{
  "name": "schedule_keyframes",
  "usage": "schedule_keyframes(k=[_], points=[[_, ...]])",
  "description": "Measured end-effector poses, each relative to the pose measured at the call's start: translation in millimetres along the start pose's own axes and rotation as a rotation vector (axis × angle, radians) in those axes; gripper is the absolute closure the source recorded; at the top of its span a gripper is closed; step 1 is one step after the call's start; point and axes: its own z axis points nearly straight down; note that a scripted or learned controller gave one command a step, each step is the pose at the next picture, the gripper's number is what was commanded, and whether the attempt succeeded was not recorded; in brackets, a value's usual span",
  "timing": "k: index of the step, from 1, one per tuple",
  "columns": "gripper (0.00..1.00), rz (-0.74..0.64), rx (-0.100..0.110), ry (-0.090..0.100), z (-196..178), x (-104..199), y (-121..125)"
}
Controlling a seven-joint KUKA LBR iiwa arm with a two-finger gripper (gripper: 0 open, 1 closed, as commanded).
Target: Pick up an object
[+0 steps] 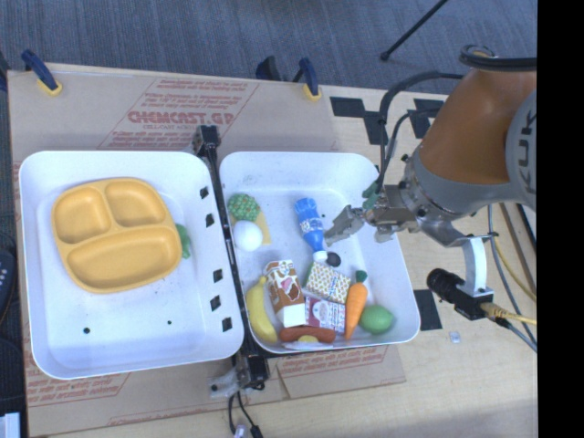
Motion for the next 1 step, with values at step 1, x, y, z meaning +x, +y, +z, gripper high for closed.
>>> schedule_keyframes(k=[1], points=[[0.00, 0.024, 0.003, 0.001, 119.7, 28.3, -16.8]])
